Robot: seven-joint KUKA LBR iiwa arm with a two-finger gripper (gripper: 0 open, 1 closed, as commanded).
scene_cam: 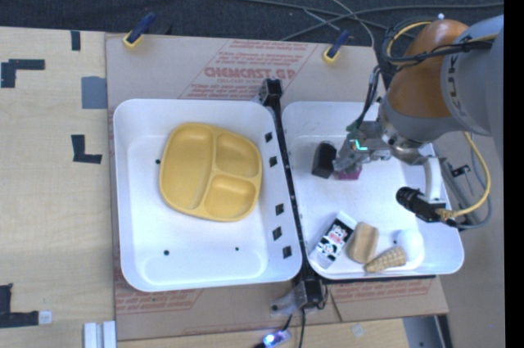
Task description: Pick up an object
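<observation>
Small purple block (350, 170) under gripper (354, 151) – grip state unclear; center over it w/ care – black block (323, 160) crowds it.

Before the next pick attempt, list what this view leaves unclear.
- Gripper, camera view: the arm's wrist covers it, so whether its fingers are open or shut is hidden.
- Purple object: partly under the gripper; contact unclear.
- Black-and-white carton: print too small to read.
- Arm: cut off by the right edge.
</observation>
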